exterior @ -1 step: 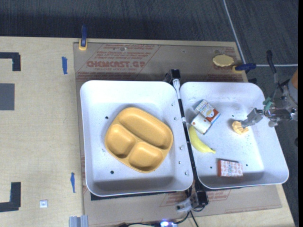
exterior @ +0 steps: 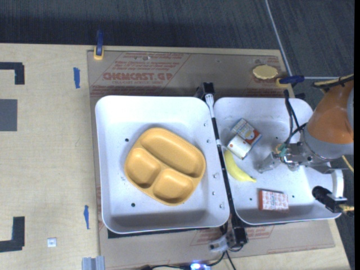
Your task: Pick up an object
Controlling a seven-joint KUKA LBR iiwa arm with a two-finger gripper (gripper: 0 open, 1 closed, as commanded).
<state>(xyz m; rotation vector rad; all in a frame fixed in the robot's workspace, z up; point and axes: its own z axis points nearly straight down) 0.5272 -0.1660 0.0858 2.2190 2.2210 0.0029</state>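
1 fixed camera above the bench, looking down at a slant on 2 bins; arm enters from right.

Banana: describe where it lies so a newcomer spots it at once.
Look in the right bin, along its left wall. The banana lies there, below a small white box. It is the one curved yellow thing among boxy packages.

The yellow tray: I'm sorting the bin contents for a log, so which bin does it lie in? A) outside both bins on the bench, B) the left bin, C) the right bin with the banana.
B: the yellow tray lies alone in the left bin, while the banana lies in the right bin.
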